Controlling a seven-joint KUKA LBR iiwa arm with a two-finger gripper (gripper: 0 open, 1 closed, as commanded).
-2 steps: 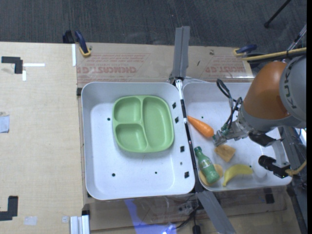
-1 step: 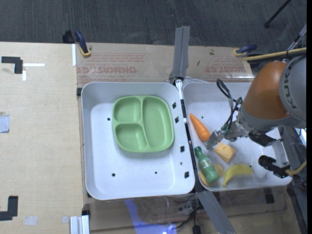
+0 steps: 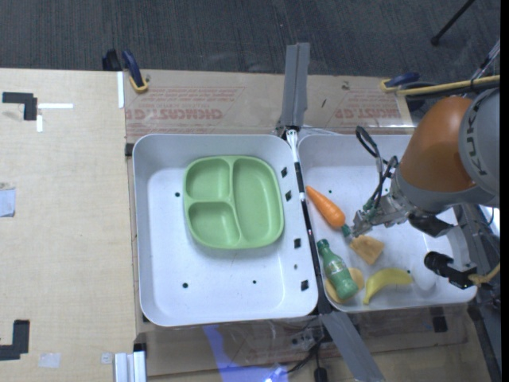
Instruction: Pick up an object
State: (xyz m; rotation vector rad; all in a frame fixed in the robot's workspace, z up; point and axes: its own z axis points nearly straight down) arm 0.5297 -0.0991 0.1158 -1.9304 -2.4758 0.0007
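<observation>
Objects for picking are lying in the right white bin [image 3: 398, 143]: an orange plastic carrot [image 3: 325, 205] near the divider, a tan bread-like wedge [image 3: 369, 249], a green plastic bottle [image 3: 337, 271] and a yellow plastic banana [image 3: 386, 282] along the near wall. A green three-compartment plastic plate [image 3: 234, 202] is sitting alone in the left white bin [image 3: 159, 293].

In the camera view, the gripper [image 3: 359, 225] is hanging low between the carrot's green end and the wedge, just above the wedge's far edge. Whether it is touching either one I cannot tell, and nothing is visibly sitting between its fingertips. How the fingers are standing, spread or together, is too small to make out.

Judging from this, the grasp is being lined up. To do it well, the arm should be centring on one item, probably the wedge, so the carrot is not getting nudged aside.
</observation>
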